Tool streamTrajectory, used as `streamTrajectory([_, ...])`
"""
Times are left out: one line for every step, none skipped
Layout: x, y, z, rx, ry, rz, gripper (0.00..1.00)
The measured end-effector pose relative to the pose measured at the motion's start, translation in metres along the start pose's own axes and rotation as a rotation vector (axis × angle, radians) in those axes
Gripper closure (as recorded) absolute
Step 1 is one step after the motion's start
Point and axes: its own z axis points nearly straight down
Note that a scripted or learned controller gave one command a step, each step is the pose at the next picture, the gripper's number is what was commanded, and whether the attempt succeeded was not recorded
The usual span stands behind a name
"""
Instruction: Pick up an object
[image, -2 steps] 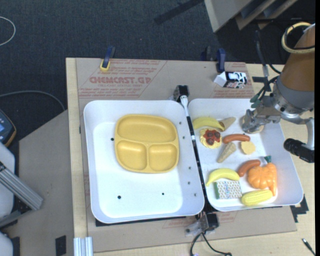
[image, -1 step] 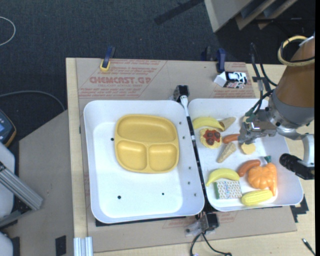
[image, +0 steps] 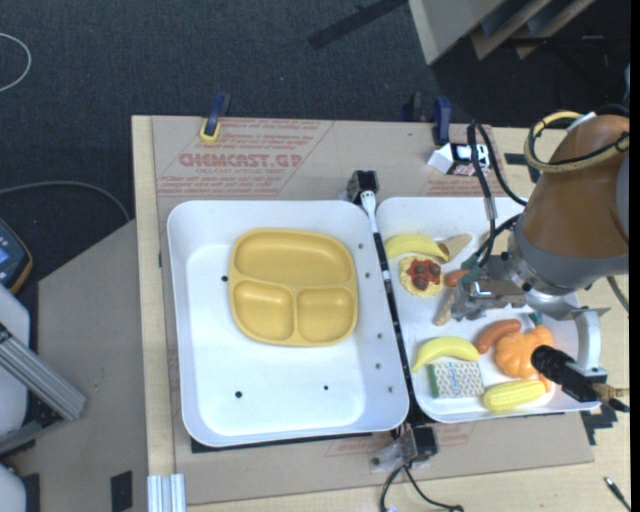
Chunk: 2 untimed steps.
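The gripper hung low over the right bin, its fingers' spread impossible to tell. A banana and a tart with red berries lay just left of it; another banana, a sponge and corn lay nearer. The left bin held a yellow divided tray.

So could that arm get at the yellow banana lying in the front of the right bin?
Probably yes. The banana lies uncovered in the right bin, just in front of the gripper, though the sponge and orange pepper crowd it.
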Motion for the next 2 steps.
streamTrajectory([0.0046,-0.0072,-0.0005,-0.003,-0.001,0.003,1.00])
streamTrajectory([-0.0033,-0.0069,-0.0007,-0.006,-0.003,0.004,1.00])
